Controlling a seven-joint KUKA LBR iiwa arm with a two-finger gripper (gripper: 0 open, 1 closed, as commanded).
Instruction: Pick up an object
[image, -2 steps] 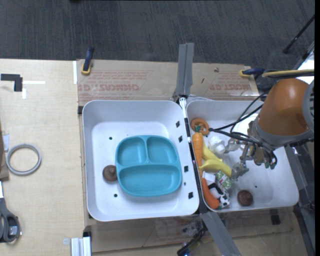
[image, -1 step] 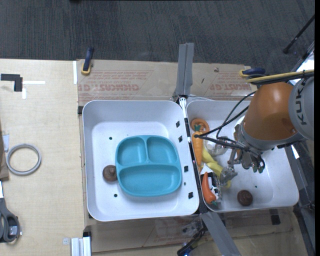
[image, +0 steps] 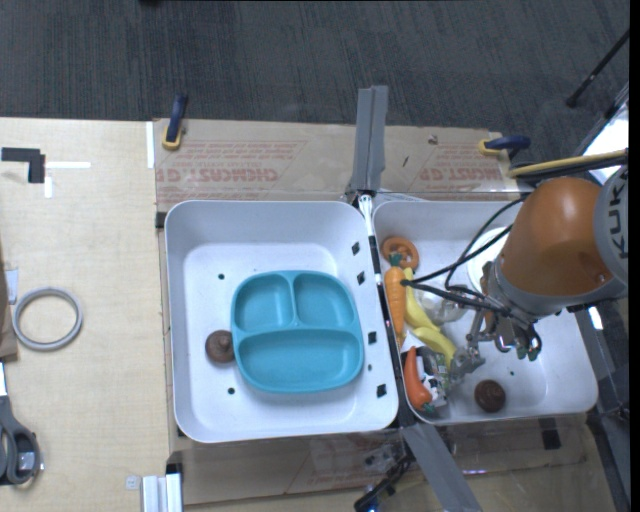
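The right bin (image: 560, 400) holds several toy foods along its left wall: an orange ring (image: 400, 249), a carrot (image: 395, 298), a yellow banana (image: 427, 328) and a red pepper (image: 415, 381). A brown ball (image: 489, 396) lies near the bin's front. My gripper (image: 466, 358) hangs low in the right bin, just right of the banana and up-left of the brown ball. The orange wrist band (image: 556, 240) covers the bin's right half. Nothing can be seen held in the gripper.
The left bin (image: 190, 260) carries a teal divided plate (image: 297, 330) with a small brown round piece (image: 219, 346) beside its left edge. A grey ring (image: 45, 317) and scissors (image: 18, 452) lie on the bench at far left. Cables run from the wrist across the right bin.
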